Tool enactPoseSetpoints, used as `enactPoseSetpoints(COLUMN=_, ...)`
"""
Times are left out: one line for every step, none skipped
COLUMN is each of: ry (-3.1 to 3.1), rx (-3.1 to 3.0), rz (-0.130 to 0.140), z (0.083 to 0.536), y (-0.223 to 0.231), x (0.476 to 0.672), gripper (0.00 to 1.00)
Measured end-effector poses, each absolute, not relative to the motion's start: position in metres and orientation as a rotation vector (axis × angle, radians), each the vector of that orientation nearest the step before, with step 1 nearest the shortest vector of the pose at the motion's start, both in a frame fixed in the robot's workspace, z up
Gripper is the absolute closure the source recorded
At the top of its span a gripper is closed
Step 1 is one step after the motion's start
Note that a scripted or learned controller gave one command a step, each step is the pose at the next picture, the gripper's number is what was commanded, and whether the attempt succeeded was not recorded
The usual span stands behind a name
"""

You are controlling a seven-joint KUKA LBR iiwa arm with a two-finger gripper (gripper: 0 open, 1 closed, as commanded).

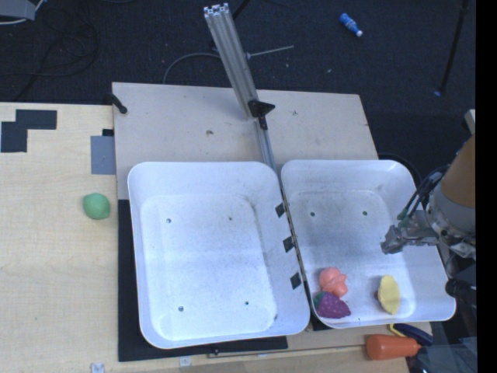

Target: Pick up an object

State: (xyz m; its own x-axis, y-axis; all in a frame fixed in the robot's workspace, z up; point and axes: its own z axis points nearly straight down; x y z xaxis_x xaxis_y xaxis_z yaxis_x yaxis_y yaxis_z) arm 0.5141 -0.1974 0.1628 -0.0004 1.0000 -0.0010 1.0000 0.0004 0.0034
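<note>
The tool sits over the right-hand side of the right bin, at the end of the arm that enters from the right edge of the view. Whether the tool is apart or together cannot be told at this resolution, and no object is seen in it. Dark cables run from the arm down to the tool body.

Objects in the right bin, all along its near edge:
- A yellow object, lemon-like in shape, lies nearest the tool, below it in the view and apart from it
- An orange-pink object lies further left
- A purple object resembling a bunch of grapes lies just below the orange-pink one, touching or almost touching it

The left bin stands side by side with the right bin; black clips sit along the shared edge.

Outside the bins:
- An orange object lies on the surface just beyond the near rim of the right bin
- A green ball rests on the light wooden surface well to the left of the left bin
- A metal rail runs diagonally from the top of the view toward the gap between the bins
- A small blue object lies on the dark floor at the upper right
</note>
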Motion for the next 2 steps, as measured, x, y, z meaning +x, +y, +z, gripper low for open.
enactPoseSetpoints(ry=2.22, rx=2.219, rz=0.003, z=0.211, y=-0.188, x=0.512, gripper=1.0)
enactPoseSetpoints(ry=2.219, rx=2.219, rz=0.003, z=0.262, y=-0.189, x=0.513, gripper=1.0)
